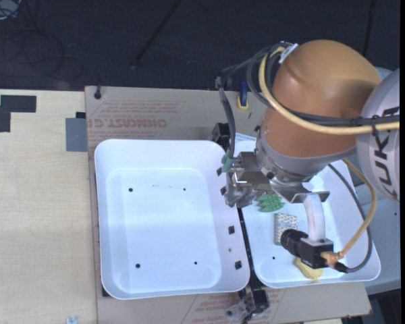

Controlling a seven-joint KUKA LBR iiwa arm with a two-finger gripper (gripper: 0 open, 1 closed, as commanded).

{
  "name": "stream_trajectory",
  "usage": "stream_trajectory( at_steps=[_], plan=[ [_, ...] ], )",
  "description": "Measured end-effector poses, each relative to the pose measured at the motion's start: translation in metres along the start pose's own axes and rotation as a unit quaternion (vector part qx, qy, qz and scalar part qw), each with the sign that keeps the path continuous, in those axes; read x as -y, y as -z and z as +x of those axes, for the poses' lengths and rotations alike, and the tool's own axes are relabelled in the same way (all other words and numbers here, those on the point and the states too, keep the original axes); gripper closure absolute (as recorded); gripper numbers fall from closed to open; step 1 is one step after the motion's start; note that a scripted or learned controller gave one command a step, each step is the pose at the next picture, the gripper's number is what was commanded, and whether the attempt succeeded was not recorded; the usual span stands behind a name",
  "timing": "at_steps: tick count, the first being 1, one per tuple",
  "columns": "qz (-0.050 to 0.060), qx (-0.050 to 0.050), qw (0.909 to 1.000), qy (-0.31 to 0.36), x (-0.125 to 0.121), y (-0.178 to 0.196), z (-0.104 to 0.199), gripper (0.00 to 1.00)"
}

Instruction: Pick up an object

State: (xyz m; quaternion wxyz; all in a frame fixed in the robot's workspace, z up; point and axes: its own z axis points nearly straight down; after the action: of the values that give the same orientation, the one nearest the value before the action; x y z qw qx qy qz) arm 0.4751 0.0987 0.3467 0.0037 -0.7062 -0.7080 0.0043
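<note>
the arm (324, 106) hangs over the right bin (273, 265), covering most of its far half. the gripper (241, 184) sits low at that bin's left wall, right by the seam with the left bin (162, 221). whether it is open or closed cannot be told, and nothing is seen in its hold. a small green piece (268, 201) lies in the right bin just beside the gripper, towards the bin's middle, its longer side running across the bin. close behind it, nearer the front rim, a speckled card (286, 225) lies flat with its long axis running from far wall to front rim. a yellow piece (310, 270) rests by the right bin's front rim, partly hidden, its direction unclear.
</note>
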Motion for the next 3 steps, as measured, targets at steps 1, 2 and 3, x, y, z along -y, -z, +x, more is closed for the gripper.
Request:
stream_trajectory(
  at_steps=[1,2,3],
  plan=[
    [-0.006,-0.001,1.0000,0.002,-0.001,0.049,0.057,1.00],
    [0.000,0.001,1.0000,-0.005,0.000,-0.026,-0.029,1.00],
    [-0.011,-0.002,0.9999,0.002,-0.039,0.083,0.026,1.00]
  ],
)
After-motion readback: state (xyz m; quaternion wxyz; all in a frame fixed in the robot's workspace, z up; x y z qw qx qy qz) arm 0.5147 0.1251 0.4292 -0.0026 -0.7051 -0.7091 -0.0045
